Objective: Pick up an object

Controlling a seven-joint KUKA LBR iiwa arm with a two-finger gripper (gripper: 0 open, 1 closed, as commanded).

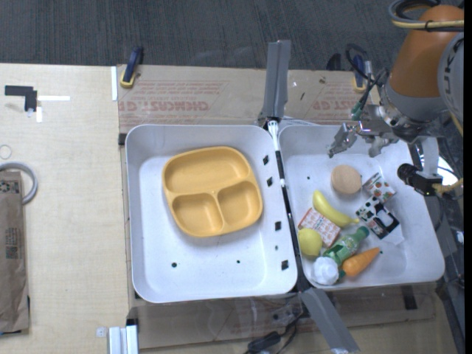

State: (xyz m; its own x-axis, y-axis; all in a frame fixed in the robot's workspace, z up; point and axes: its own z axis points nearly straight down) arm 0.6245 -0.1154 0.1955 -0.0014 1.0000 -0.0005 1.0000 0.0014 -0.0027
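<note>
My gripper (355, 147) hangs over the back of the right bin (420, 271), open, with nothing between its fingers. Just in front of it lies a tan round ball (346, 179). Further forward are a banana (330, 208), a pink packet (319, 224), a lemon (310, 241), a green bottle (346, 243) with a white cap end (324, 271), and a carrot (361, 261). A small black-and-white printed box (376, 211) sits to the right of the banana.
The left bin (147, 271) holds a yellow divided plate (212, 190). A grey divider bar (276, 87) runs between the bins at the back. Cardboard (192, 94) lies behind the bins. The arm's orange band (424, 50) rises at the upper right.
</note>
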